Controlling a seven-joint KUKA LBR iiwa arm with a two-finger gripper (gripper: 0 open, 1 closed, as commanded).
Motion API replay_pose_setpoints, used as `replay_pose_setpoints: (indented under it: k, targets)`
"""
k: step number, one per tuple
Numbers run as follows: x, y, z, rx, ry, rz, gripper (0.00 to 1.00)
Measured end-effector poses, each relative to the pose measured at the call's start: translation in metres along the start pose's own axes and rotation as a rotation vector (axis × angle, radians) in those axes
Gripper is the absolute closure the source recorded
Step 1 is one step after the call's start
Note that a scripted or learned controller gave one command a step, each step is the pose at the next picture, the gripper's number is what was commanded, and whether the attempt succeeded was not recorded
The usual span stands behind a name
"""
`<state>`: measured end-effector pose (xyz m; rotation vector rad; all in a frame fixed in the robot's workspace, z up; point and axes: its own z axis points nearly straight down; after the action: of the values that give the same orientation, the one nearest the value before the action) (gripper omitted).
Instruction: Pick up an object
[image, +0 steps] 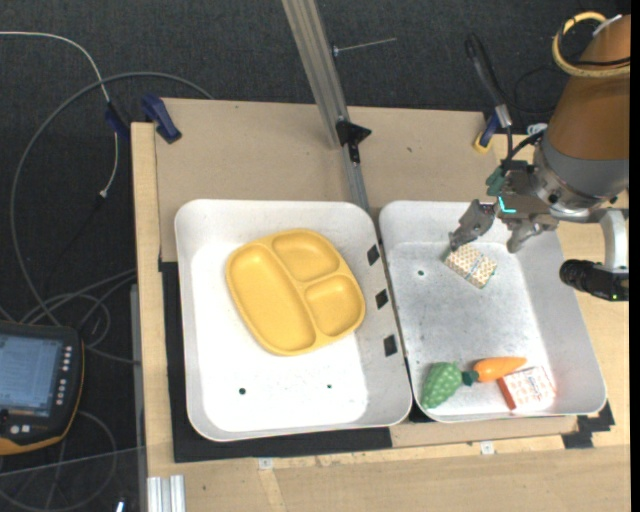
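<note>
Two shallow white bins (560, 300) sit on a plywood bench. At the right bin's twelve o'clock, the gripper (495, 232) hovers, fingers spread wide, above a small patterned beige block (471, 266).

The pale brown wooden tabletop (250, 130) carries a black mat (172, 400), and on it 2 shallow white plastic bins sit side by side, touching along their inner edges. The left bin (210, 400) and the right bin (575, 340) lie toward the near side. 2 blue clamps (160, 118) (490, 130) grip the far edge, and a grey metal post (330, 90) rises there between them.
</note>
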<state>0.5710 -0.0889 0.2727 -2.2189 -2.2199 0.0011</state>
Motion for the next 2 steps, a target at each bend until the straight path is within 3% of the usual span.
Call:
replay_pose_setpoints:
  k: [2]
  targets:
    - [-0.007,-0.002,0.089,0.005,0.000,0.000,0.00]
